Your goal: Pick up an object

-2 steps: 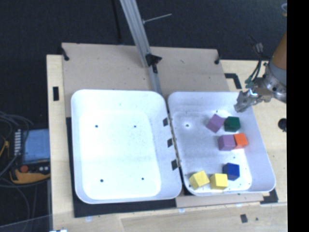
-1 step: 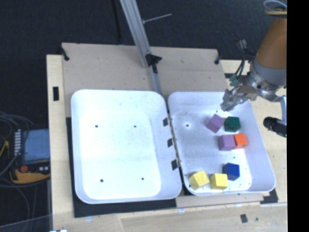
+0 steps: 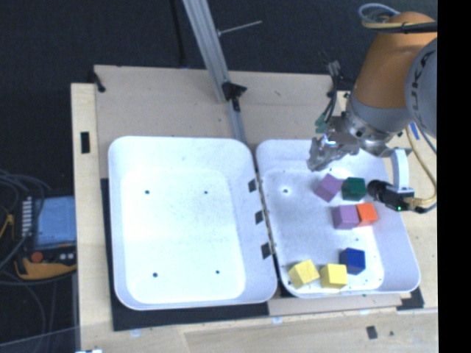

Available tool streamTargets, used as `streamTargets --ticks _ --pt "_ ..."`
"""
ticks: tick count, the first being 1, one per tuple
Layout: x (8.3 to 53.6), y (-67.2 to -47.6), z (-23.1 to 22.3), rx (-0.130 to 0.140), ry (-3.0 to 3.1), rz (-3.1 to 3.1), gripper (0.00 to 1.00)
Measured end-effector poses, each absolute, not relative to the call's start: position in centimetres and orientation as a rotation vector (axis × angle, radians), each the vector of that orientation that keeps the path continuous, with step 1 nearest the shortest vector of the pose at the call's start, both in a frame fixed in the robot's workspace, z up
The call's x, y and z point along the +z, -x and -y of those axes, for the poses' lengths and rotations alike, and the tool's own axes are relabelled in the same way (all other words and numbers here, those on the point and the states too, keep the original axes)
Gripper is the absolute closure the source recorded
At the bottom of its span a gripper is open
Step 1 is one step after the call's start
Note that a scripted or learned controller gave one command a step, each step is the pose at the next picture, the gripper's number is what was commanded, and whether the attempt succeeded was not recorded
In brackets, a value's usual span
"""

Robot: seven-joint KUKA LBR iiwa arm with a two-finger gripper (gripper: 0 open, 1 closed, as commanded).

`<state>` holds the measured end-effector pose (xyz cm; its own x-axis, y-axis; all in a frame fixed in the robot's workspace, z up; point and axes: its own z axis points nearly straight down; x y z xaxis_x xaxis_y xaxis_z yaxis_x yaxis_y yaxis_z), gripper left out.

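Camera view, looking down at a slant: the metal two-finger gripper [image 3: 321, 159] hangs over the upper part of the right-hand shallow white bin [image 3: 294, 212], right of frame centre. Just below it lies a tilted purple block [image 3: 328, 187], beside a green block [image 3: 354, 189]. Further down sit a second purple cube [image 3: 344, 216], an orange cube [image 3: 366, 212], a blue cube [image 3: 353, 259] and two yellow blocks [image 3: 303, 273].

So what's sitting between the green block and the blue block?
In the camera view, the orange block lies between the green block and the blue block, with a purple block touching its left side.
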<state>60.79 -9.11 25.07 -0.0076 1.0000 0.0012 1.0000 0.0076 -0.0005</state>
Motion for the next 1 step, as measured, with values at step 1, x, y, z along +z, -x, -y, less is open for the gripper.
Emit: streamTargets --ticks 1 --pt "25.47 -61.54 4.66 -0.003 2.214 2.23 1.0"
